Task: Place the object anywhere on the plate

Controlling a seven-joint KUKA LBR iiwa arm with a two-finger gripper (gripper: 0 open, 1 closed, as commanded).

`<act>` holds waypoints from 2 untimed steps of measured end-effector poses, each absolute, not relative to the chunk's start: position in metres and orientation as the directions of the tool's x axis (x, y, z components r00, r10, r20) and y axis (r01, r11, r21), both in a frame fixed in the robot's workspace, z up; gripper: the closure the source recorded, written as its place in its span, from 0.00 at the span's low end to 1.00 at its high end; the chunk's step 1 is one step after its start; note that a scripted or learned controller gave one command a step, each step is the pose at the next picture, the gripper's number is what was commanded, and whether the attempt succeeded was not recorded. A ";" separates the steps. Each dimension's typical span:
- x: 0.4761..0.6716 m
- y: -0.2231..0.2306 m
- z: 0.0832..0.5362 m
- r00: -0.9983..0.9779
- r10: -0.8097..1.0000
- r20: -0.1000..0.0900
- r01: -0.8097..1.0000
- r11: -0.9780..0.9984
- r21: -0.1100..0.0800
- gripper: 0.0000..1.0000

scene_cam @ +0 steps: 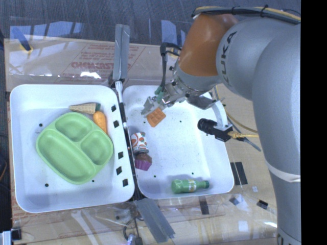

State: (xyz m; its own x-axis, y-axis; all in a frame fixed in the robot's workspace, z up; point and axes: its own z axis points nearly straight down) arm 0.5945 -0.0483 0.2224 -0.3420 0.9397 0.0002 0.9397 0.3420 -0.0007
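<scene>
A green three-compartment plate (pixel 74 147) lies in the left bin (pixel 30 188). My gripper (pixel 153 106) hangs over the upper left part of the right bin (pixel 214 162), close to the divider between the bins. A small orange waffle square (pixel 156 118) hangs tilted with its upper edge pinched between the fingertips, and the gripper is shut on it. The waffle is to the right of the plate, on the other side of the divider.
An orange carrot (pixel 100 120) and a tan cone (pixel 84 107) lie beside the plate's upper edge. The right bin holds a small printed can (pixel 139 141), a purple-and-brown piece (pixel 143 161) and a green bottle (pixel 189 186) lying flat near the front wall.
</scene>
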 end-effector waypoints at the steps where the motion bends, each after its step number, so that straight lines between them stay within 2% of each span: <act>1: 0.546 0.055 0.191 -0.436 0.900 0.001 0.900 0.436 -0.004 1.00; 2: 0.547 0.054 0.191 -0.436 0.900 0.001 0.900 0.436 -0.004 0.00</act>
